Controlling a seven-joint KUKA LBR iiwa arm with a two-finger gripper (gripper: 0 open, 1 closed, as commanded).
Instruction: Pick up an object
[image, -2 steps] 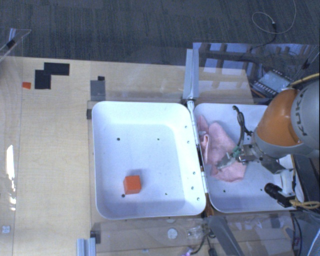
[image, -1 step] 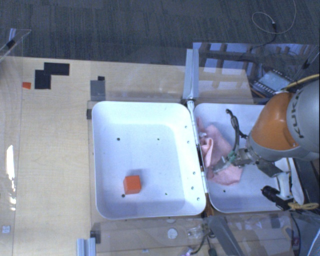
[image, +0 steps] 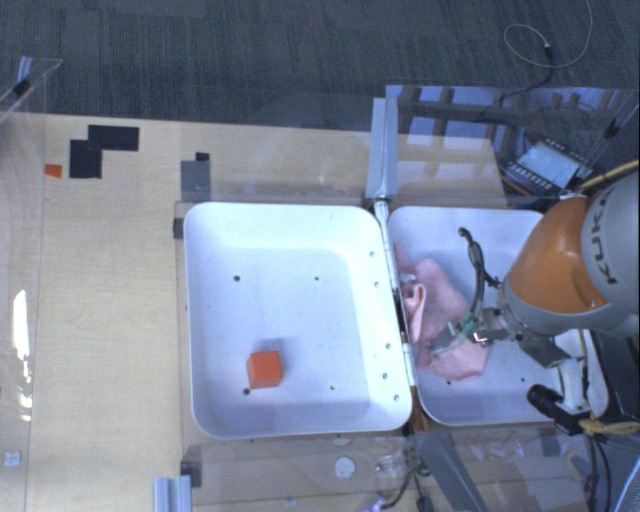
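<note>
A pink cloth (image: 440, 310) lies crumpled in the right bin (image: 520, 230), against its left wall. My gripper (image: 458, 338) is low over the cloth's lower part, with the grey and orange arm reaching in from the right. Its tip sits on or just above the pink fabric. An orange cube (image: 265, 369) rests on the floor of the left bin (image: 270, 240), toward the front left.
A metal divider (image: 380, 150) stands behind the seam between the two bins. Black cables (image: 472, 255) hang beside the wrist over the right bin. Black tape marks (image: 100, 148) and a small orange tag (image: 52, 171) sit on the bench at far left.
</note>
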